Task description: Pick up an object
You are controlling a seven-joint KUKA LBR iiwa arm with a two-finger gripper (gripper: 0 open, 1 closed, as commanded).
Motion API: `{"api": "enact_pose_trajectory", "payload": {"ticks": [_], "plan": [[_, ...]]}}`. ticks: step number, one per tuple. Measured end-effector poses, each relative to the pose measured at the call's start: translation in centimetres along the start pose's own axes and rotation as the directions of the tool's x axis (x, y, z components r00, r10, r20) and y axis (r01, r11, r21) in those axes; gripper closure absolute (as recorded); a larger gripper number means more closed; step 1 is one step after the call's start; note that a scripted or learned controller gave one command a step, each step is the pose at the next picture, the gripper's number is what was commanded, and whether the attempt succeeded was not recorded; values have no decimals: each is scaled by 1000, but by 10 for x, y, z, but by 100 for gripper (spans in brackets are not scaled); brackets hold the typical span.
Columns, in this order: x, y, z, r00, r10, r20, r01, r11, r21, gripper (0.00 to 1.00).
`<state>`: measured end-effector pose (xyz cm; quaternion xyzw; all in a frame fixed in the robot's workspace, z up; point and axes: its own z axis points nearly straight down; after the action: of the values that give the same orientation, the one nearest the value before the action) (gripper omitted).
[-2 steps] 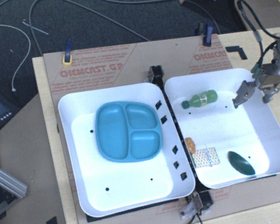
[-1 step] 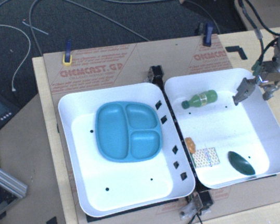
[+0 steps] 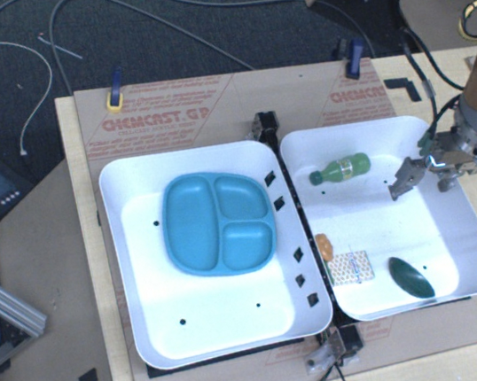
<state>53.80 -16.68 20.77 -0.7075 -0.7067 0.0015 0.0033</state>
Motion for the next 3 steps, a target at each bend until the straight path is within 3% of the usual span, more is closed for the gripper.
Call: {"api": "enact_pose_trajectory", "payload": {"ticks": [2, 3], "plan": [[12, -7, 110, 1000, -1, -1, 1, 1000, 1, 0], [11, -5, 96, 1000, 0, 1, 0, 1000, -8, 100]]}}
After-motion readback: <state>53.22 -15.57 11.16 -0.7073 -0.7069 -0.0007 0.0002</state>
